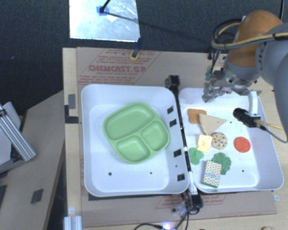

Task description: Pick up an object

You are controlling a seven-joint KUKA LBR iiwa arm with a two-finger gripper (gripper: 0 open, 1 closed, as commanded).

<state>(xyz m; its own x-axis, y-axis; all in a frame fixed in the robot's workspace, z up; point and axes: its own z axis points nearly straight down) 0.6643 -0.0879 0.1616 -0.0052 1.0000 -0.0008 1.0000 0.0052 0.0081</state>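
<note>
Nearest to me in the right bin (273, 176) lies a small checked packet (211, 173), with a green leafy piece (223, 160) just beyond it and a smaller green bit (197, 155) to its left. Farther in come a yellow square (204, 143), a cookie (219, 140) touching its right side, and a red disc (242, 144) set apart to the right. Beyond those sits a tan wedge (211, 124), its tip pointing right, touching a brown slice (196, 115) on its far left. The left bin (93, 176) holds a green divided plate (137, 132). My tool (216, 92) hangs over the far end of the right bin, and I cannot tell whether it is apart or together; nothing shows in its grip. The brown slice is my likeliest pick: it lies just nearward and a little left of the tool, its long axis running left to right, so I judge a short move toward the near side before dropping. Far across the desk, the cardboard sheet (149, 63) under the bins carries red print reading "CHEMCAST" (108, 67), with smaller lines I cannot make out.
</note>
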